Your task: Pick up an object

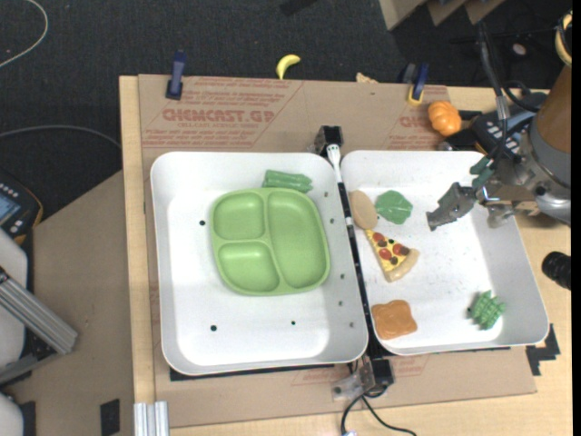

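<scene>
Left bin (182, 243): holds a green divided plate (270, 242); a green bean-like piece (287, 181) lies at the plate's 12 o'clock.
Right bin (517, 280): toy foods.
Green leaf (394, 206): at the gripper's 9 o'clock, near it, apart.
Pizza slice (391, 253): at the gripper's 7 o'clock.
Toast piece (393, 319): bin's lower-left corner.
Gripper (445, 213): over the right bin's upper middle; fingers part-open, holding nothing.
Green bumpy toy (486, 309): at the gripper's 5 o'clock, well apart.

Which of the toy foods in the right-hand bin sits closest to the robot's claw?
The round green leafy piece, just left of the gripper; the pizza slice lies farther off.
</scene>
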Robot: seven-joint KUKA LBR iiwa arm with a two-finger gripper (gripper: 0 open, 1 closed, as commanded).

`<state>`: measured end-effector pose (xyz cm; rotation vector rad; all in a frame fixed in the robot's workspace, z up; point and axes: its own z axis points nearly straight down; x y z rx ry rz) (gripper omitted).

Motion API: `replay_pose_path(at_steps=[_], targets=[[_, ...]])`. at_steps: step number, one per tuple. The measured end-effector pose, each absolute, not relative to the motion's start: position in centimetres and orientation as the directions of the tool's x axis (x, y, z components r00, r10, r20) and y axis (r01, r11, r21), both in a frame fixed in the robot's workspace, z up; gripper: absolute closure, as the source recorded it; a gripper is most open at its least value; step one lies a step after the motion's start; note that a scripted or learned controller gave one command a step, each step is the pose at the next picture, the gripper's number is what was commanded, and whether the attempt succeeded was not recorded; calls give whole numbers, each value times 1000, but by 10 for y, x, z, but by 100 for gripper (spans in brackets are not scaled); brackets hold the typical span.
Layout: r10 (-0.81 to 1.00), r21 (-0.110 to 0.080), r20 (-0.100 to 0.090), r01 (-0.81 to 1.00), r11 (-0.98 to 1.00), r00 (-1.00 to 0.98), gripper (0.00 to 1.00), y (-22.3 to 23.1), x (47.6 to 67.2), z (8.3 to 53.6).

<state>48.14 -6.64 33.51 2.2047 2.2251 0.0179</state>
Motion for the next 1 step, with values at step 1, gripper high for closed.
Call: replay_pose_path(at_steps=[1], targets=[[1000, 14, 3, 1000, 10, -10, 0, 20, 481, 429]])
